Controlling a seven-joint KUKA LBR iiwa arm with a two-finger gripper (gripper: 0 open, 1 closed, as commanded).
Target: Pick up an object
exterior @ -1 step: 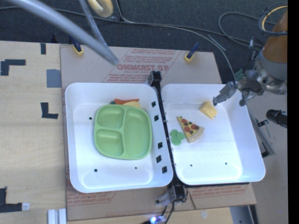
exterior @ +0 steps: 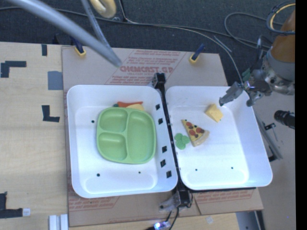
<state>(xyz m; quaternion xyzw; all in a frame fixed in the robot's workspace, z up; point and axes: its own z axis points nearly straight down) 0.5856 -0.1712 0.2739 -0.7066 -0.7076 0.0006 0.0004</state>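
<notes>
In the right bin (exterior: 249, 169) lie a yellow cheese block (exterior: 214, 112), a pizza slice (exterior: 195, 132) and a small green leafy piece (exterior: 181, 141). My gripper (exterior: 240, 98) hangs over the bin's upper right corner, just right of and above the cheese block. Its two fingers are spread apart and it is open with nothing between them. The left bin (exterior: 81, 176) holds a green divided plate (exterior: 126, 134), and an orange and yellow item (exterior: 130, 104) peeks out behind the plate's far edge.
A black clip divider (exterior: 163, 128) runs between the two bins. Cables (exterior: 225, 42) trail across the dark floor behind the bench. A grey pole (exterior: 57, 18) slants across the upper left. Yellow clamps (exterior: 194, 57) pin the cardboard base.
</notes>
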